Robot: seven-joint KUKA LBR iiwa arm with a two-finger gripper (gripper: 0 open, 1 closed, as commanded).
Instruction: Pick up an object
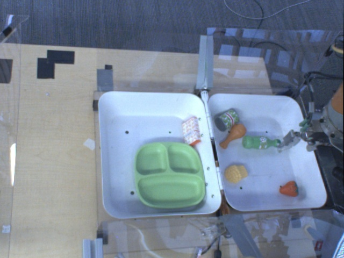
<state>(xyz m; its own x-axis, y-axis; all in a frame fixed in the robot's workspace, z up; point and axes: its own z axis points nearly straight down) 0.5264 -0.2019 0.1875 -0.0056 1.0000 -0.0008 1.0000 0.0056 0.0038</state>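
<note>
My gripper hangs over the right edge of the right bin, its fingers spread apart and nothing between them. Its left finger is just right of the cap end of a green bottle, which lies on its side. In the same bin, left of the bottle, lie a brown drumstick and a green tin can. Lower down are a yellow lumpy toy and a red strawberry-like toy.
The left bin holds a green divided plate and a small red-and-white packet by its right wall. A metal divider runs behind the bins. The arm's body stands at the right edge.
</note>
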